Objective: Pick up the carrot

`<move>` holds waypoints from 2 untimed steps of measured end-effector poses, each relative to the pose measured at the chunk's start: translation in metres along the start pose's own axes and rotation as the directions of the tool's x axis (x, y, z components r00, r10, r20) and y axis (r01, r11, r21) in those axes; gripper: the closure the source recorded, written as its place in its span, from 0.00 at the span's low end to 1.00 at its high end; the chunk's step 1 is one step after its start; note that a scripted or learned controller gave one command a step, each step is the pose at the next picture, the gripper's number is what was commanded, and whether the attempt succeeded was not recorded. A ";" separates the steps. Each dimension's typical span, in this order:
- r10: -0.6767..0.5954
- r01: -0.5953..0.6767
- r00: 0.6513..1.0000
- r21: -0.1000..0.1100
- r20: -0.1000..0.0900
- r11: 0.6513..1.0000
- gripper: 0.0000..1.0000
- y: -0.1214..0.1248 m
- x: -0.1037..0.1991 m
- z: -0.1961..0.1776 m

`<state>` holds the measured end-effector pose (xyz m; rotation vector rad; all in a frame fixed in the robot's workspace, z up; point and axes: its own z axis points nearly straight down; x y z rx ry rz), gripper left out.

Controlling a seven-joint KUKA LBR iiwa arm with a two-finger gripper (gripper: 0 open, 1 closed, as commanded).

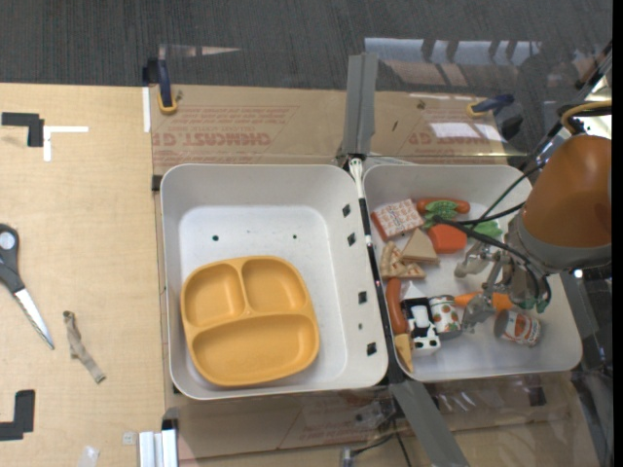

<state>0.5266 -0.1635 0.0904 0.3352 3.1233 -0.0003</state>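
The carrot looks like the orange wedge with a green leafy end, lying in the middle of the right bin beside the sandwich pieces. My gripper hangs low inside that bin, a little right of and nearer than the carrot, beneath the orange band of the arm. A slim orange piece lies directly under the gripper; whether it is gripped is unclear.
A red-orange pepper with green stem, a cracker box, a cow-patterned toy and a small can crowd the right bin. The left bin holds a yellow divided plate. Scissors lie on the bench.
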 end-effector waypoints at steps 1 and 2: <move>-0.004 0.004 1.000 0.000 0.001 1.000 1.00 0.001 -0.002 -0.007; -0.129 0.129 0.992 -0.001 0.001 0.992 1.00 -0.003 0.024 -0.153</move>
